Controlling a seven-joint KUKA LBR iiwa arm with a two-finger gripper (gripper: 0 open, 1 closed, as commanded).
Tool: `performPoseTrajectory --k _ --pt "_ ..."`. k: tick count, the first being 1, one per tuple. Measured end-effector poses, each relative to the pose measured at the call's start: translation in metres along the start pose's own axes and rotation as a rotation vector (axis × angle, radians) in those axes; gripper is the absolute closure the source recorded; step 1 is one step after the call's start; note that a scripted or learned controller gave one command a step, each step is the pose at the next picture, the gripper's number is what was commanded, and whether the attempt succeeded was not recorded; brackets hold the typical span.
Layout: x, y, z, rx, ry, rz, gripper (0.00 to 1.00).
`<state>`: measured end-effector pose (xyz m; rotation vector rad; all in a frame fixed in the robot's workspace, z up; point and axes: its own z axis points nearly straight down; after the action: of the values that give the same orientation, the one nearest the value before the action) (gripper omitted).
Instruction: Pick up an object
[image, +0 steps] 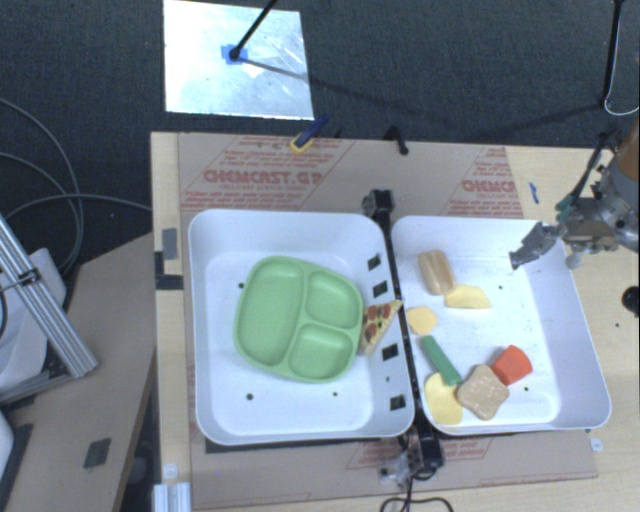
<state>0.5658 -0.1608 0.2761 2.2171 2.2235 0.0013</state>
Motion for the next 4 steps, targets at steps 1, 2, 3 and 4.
performPoseTrajectory --k 1,2,3,4 --pt "-0.047 -0.084 0.18 0.009 0.005 0.01 0.0" --pt "0.025 -0.042 0.192 -0.001 0.001 -0.008 0.0" --pt "0.053 -0.05 0.192 0.002 0.002 -0.003 0.0" --pt "0.051 -0.049 0.181 -0.002 0.001 0.0 1.0"
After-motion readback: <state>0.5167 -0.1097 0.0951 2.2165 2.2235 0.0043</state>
